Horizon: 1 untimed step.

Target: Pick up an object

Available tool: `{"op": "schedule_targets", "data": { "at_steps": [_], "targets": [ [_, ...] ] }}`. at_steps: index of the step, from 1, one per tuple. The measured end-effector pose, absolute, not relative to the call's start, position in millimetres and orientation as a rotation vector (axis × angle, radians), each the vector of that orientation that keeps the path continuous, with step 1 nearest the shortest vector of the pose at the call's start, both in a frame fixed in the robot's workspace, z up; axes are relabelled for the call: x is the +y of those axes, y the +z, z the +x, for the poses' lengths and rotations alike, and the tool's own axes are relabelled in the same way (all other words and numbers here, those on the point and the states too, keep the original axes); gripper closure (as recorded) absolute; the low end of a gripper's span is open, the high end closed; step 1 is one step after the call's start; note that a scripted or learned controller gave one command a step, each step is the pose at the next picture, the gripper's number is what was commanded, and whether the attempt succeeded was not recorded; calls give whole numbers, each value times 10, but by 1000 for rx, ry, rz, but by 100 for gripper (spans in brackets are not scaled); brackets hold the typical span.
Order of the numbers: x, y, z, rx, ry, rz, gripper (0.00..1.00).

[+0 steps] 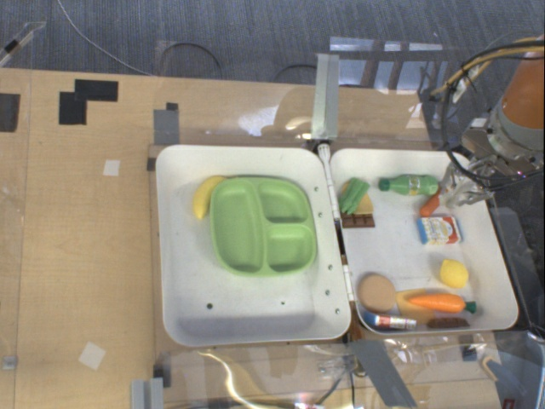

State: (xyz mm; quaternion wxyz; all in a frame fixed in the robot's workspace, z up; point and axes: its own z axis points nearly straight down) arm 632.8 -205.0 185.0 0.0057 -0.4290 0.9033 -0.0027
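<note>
Two fingers of the gripper [460, 192] hang over the right bin [400, 254] at its far right edge; how far apart they stand cannot be told, and nothing shows between them. Just left of them lies a small red piece [430, 204], and just near it a milk carton [438, 230], probably light, stiff and best taken across its narrow sides. The bin also holds a green bottle [409, 184], lemon [454, 273], carrot [436, 302] and a tan round object [376, 292]. The left bin [183, 288] holds a green divided tray [261, 225], a banana [204, 196] beside it.
</note>
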Motion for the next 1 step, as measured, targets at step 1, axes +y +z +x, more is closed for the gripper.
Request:
{"op": "schedule_targets", "data": {
  "at_steps": [1],
  "targets": [
    [-2046,1836,6324,2829,-5,-1343,0]
  ]
}}
